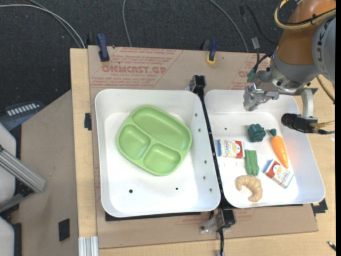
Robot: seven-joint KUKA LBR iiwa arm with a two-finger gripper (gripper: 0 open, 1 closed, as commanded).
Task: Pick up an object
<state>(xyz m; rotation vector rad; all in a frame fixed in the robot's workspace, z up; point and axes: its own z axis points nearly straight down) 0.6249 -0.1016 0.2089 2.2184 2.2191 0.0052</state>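
Two white bins sit side by side on a desk point(80, 143). The left bin point(104, 185) holds a green divided plate point(154, 139). The right bin point(303, 188) holds a dark green toy point(256, 133), an orange carrot point(279, 150), a croissant point(250, 186), a green piece point(251, 161) and two small cartons. The end effector point(256, 99) hovers above the right bin's far edge, holding nothing; whether it is open or closed cannot be told.

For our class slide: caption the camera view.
Gripper hovers over right bin of toy food; green plate in left bin.
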